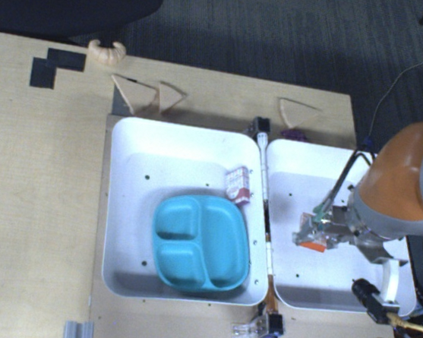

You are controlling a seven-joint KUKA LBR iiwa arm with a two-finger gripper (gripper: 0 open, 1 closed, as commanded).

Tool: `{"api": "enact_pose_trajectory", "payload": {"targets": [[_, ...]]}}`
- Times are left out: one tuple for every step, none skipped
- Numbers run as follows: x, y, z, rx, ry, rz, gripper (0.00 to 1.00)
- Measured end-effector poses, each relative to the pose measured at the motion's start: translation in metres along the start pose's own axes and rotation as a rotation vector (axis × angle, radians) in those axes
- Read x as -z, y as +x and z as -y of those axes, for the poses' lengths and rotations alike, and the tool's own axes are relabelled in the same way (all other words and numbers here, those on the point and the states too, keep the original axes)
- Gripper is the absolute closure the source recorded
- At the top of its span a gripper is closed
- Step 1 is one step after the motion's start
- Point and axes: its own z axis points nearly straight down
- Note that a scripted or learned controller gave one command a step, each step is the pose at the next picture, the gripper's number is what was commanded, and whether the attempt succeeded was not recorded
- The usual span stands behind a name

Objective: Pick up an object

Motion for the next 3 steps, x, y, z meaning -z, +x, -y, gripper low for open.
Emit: {"api": "enact_pose_trajectory", "payload": {"targets": [[0.012,0.025,-0.001,0.003,-0.001,-0.001,1.0],[0.01,0.019,-0.001,0.001,-0.001,0.0,1.0],[0.0,0.01,0.0,0.0,0.001,0.0,1.0]]}}
